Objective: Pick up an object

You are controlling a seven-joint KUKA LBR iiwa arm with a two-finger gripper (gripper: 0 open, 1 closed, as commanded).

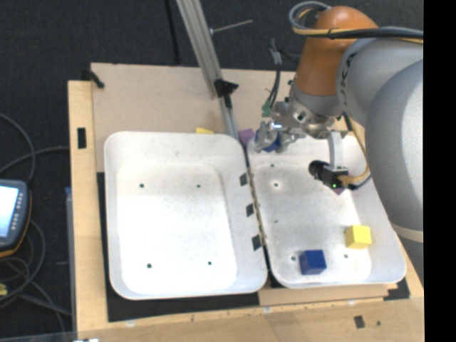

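The pincer [274, 137] hovers at the right bin's [377, 212] far corner; I cannot tell its state. This looks like the reaching step. The yellow block [358, 236] and blue block [312, 261] lie nearer, needing a descent.

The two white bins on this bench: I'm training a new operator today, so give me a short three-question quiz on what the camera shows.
1. True or false: the blue block lies in the left bin.
2. Which block sits nearer the right bin's outer right rim? A) the blue block B) the yellow block
3. Fill in: the gripper is over the right bin's ____ end, near or far from the camera.

Key:
1. False; it lies in the right bin, near its front edge.
2. B.
3. Far, close to the divide between the bins.
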